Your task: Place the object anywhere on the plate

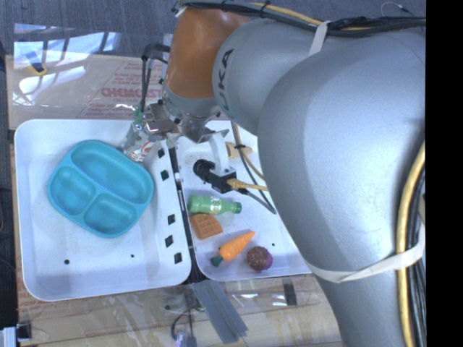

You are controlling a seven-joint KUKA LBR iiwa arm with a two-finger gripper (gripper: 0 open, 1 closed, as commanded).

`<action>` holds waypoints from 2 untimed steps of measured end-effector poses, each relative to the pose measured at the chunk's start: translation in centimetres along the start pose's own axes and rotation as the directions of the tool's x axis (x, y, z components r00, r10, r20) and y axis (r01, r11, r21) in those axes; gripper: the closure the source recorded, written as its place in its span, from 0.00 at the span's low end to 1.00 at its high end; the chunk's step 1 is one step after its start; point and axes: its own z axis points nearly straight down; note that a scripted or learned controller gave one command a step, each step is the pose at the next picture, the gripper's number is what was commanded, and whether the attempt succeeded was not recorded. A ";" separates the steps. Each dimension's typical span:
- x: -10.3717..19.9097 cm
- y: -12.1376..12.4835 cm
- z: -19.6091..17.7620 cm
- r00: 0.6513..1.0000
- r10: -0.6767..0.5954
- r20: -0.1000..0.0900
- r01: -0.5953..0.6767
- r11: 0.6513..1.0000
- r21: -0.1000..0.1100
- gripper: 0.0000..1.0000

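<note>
A single camera looks down at a slant on the worktop [108, 92] and both white bins [43, 266], close, with the arm [333, 143] crowding its right side.

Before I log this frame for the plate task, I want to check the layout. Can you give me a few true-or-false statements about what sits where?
1. The blue divided plate lies in the left bin. True.
2. A toy carrot rests on the plate. False: it lies in the right bin, beside a dark red round toy.
3. The green bottle stands upright. False: it lies on its side.
4. The end effector is near the plate's upper right edge. True.
5. A tan waffle-like piece lies between the bottle and the carrot. True.
</note>
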 end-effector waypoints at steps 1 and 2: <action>-0.7 -0.3 0.0 0.999 0.034 -0.001 -0.034 0.999 0.003 0.00; -2.0 -2.3 0.1 0.950 0.311 0.001 -0.311 0.950 0.007 0.00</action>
